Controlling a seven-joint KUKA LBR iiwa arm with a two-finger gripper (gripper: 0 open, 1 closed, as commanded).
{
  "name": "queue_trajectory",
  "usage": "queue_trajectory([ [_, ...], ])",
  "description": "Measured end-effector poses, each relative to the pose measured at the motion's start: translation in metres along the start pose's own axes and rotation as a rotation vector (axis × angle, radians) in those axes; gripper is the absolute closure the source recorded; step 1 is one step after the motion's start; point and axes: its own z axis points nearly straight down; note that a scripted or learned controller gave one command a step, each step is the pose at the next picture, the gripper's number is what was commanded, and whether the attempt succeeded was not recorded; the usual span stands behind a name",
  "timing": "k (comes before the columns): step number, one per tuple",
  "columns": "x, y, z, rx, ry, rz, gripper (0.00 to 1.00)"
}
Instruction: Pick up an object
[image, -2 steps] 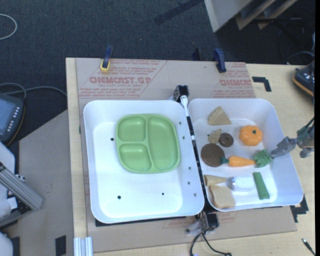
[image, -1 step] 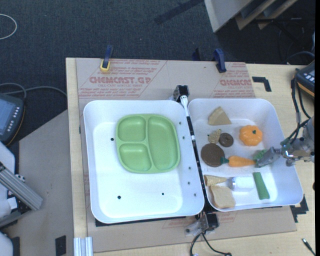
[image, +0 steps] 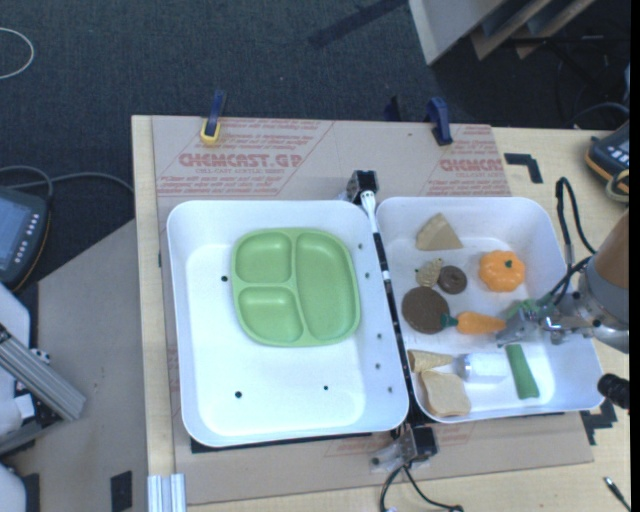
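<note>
Two white bins; we see the metal two-finger gripper (image: 524, 325) just above the green plastic stick (image: 521, 370). We cannot tell how its jaws stand. Orange pumpkin-shaped toy (image: 501, 271) sits near the gripper.

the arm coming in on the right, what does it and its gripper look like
The arm shows as a blurred grey, rounded body with an orange-tinted section above it. Its gripper is a small grey metal assembly, with dark cables looping beside it near the bin's right wall.

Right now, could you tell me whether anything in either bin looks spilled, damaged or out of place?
Nothing stands out. The green divided plate lies flat in the left bin, and the toy foods lie loose in the right bin.
</note>
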Motion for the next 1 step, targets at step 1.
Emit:
queue_trajectory([
  [1,0.0009,-0.0006,0.0379,-0.001,-0.001,0.001,0.00],
])
